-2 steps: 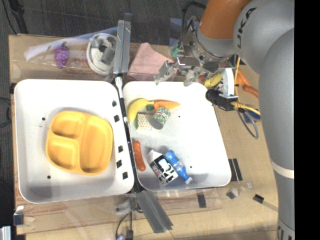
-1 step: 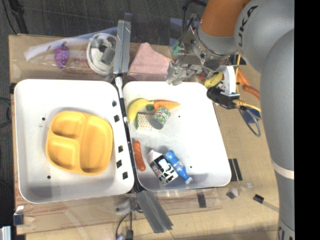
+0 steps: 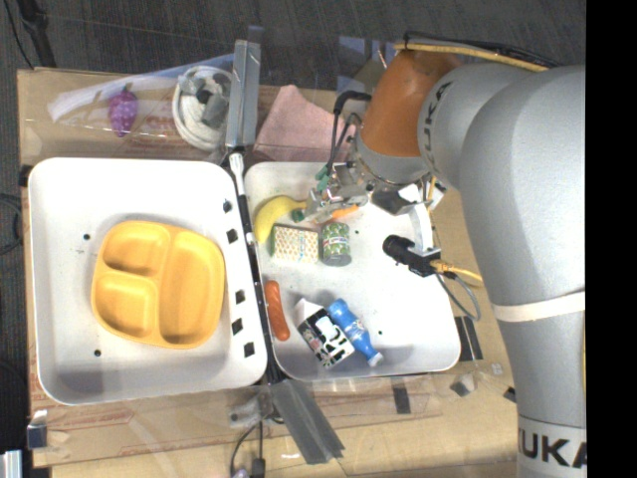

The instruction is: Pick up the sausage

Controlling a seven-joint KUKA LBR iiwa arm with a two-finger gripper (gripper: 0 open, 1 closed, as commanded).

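Note:
The sausage [image 3: 276, 310] is a small red-orange link lying along the left wall of the right bin [image 3: 423, 312], near its front. My gripper [image 3: 331, 199] hangs over the back of that bin, above a cluster of a yellow banana [image 3: 272, 213], a patterned box [image 3: 296, 243] and a green can [image 3: 336, 243]. It is well behind the sausage and not touching it. The wrist blocks any sight of what lies under it.
A blue bottle [image 3: 355, 331] and a black-and-white box [image 3: 326, 337] lie at the front of the right bin, just right of the sausage. The left bin [image 3: 60, 257] holds a yellow divided plate [image 3: 159, 282]. A pink cloth [image 3: 296, 122] and bagged items lie behind the bins.

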